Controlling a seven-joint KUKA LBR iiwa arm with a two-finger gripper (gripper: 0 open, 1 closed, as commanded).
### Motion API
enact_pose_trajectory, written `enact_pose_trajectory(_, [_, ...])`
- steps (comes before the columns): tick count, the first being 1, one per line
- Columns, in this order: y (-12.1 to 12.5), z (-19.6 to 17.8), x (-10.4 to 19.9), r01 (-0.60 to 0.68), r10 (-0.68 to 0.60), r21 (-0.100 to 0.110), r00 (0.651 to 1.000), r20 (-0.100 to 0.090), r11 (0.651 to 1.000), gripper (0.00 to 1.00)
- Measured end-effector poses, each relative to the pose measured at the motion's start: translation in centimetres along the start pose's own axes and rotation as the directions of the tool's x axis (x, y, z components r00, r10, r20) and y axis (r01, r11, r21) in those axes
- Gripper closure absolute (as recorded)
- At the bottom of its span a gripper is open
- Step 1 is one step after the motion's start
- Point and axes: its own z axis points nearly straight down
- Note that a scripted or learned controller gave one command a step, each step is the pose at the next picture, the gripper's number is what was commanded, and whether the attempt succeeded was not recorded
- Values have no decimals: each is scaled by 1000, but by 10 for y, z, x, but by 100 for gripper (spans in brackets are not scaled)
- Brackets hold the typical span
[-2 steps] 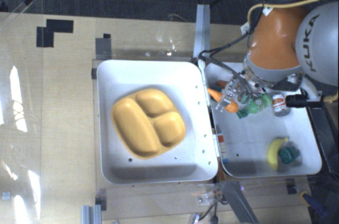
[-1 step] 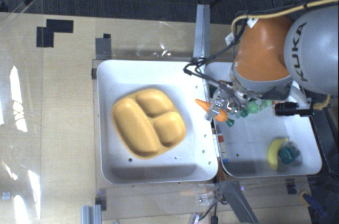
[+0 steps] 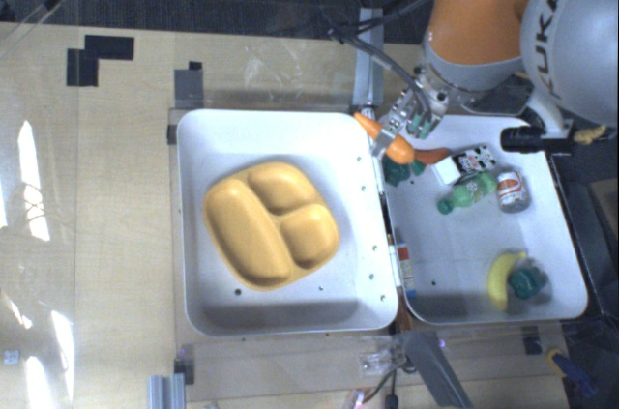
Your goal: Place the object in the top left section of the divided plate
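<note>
Orange carrot (image 3: 387,138) pinched in gripper (image 3: 395,132) over the bin divider, short of plate (image 3: 273,222); thin grip, could slip out or snag the rim in transit.

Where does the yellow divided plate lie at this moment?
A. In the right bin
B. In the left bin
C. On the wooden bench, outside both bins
B: the yellow divided plate lies inside the left bin; the banana and the green bottle lie in the right bin.
</note>
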Motion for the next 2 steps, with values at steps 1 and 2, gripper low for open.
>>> enact_pose_trajectory(1, [-43,83,11,116,-116,2,993,-3,993,100])
enact_pose_trajectory(2, [-9,83,-48,35,-35,1,999,-1,999,100])
